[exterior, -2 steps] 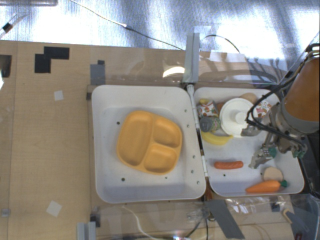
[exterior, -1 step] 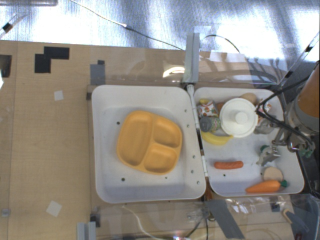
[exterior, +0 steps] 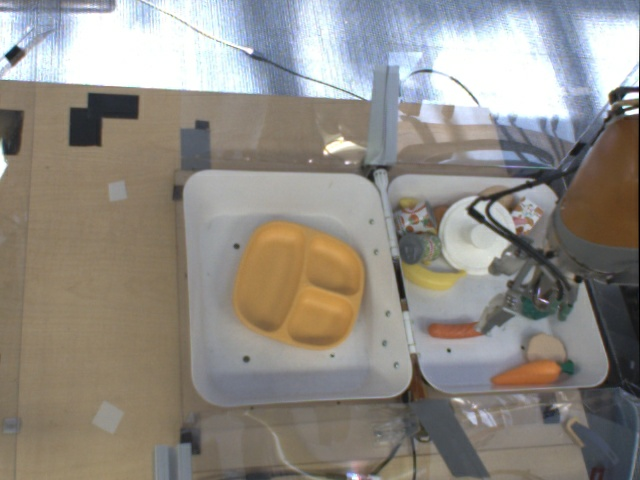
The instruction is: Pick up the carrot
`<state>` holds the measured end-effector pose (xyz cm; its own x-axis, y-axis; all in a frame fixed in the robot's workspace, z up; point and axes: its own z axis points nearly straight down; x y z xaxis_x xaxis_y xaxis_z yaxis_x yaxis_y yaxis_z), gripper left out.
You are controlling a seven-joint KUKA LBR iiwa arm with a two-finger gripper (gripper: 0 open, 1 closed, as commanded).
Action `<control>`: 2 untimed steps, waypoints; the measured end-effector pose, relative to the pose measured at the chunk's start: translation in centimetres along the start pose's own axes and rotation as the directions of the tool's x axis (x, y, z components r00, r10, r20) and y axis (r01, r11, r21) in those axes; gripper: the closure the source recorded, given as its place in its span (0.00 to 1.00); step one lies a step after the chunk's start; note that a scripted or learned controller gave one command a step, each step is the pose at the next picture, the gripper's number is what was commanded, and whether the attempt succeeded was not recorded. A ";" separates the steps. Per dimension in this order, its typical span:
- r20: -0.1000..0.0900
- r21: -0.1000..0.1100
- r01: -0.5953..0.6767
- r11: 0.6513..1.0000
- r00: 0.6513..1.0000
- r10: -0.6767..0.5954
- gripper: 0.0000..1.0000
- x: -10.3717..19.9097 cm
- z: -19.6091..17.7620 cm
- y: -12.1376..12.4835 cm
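The carrot (exterior: 527,373), orange with a small green end, lies along the front edge of the right bin (exterior: 600,368). It points left, with the green end to the right. My gripper (exterior: 497,316) hangs over the middle of that bin, up and to the left of the carrot and apart from it. Its tip is just beside the right end of a red sausage-shaped piece (exterior: 455,330). The arm's orange band (exterior: 610,183) comes in from the right.
A yellow divided plate (exterior: 298,283) sits in the left bin (exterior: 215,368). The right bin also holds a banana (exterior: 432,276), a white round dish (exterior: 478,235), a small can (exterior: 415,218) and a beige round piece (exterior: 545,347) just above the carrot.
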<state>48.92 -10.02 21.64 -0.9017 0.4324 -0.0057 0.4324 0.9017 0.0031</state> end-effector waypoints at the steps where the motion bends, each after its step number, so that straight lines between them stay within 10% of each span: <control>1: 0.001 0.002 -0.293 0.956 0.956 0.293 0.00 -1.2 -1.0 -2.7; 2: 0.000 0.000 -0.562 0.827 0.827 0.562 0.00 1.5 0.8 3.1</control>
<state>48.91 -6.53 20.86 -0.5023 0.8647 -0.0025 0.8647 0.5023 0.0054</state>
